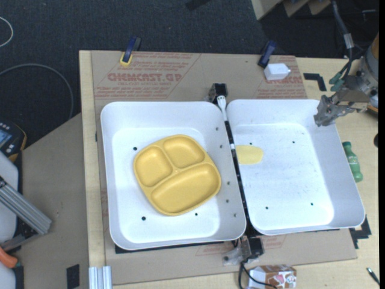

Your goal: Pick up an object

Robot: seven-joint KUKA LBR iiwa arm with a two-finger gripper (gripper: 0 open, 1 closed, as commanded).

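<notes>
Yellow divided plate [177, 174] mid-left bin [114, 161], pincer [325, 117] seemingly over right bin's rim [337, 161]

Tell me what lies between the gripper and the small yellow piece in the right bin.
In the camera view, bare white bin floor lies between the gripper, at the right bin's upper right corner, and the small yellow piece by its left wall.

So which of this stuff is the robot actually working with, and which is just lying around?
Part of the job:
- yellow divided plate in the left bin
- small flat yellow piece in the right bin
- gripper, above the right bin's far right corner

Just lying about:
- green object on the bench beside the right bin
- white block
- blue and yellow clamp
</notes>
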